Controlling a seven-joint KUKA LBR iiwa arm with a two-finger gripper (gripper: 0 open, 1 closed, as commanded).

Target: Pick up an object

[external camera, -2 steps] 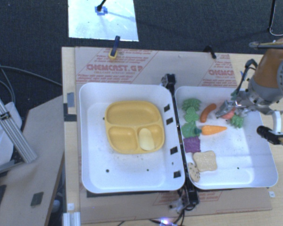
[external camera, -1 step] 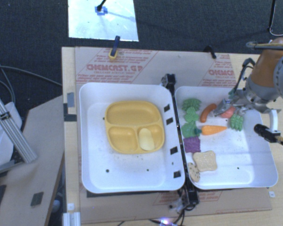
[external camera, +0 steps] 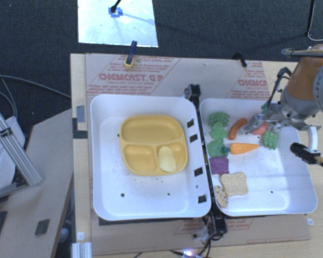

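Note:
My gripper (external camera: pixel 256 124) hangs low over the far side of the right bin (external camera: pixel 304 195), the arm reaching in from the right. A small red-orange piece (external camera: pixel 261 129) lies right under its tip; contact is unclear. Just left of it lies a brown sausage (external camera: pixel 238 128). An orange carrot (external camera: pixel 244 149) lies a little nearer the front. A green leafy toy (external camera: pixel 269 140) sits just right of the carrot. Other green pieces (external camera: pixel 219 119) cluster along the bin's left wall, above a purple piece (external camera: pixel 219 165), a bread slice (external camera: pixel 234 183) and a cookie (external camera: pixel 221 196).
The left bin (external camera: pixel 99 160) holds a yellow compartment plate (external camera: pixel 151 144) with a pale item (external camera: pixel 167 158) in its lower right section. Black clips (external camera: pixel 194 138) line the divider between the bins. A black part of the arm (external camera: pixel 304 152) overhangs the right bin's right side.

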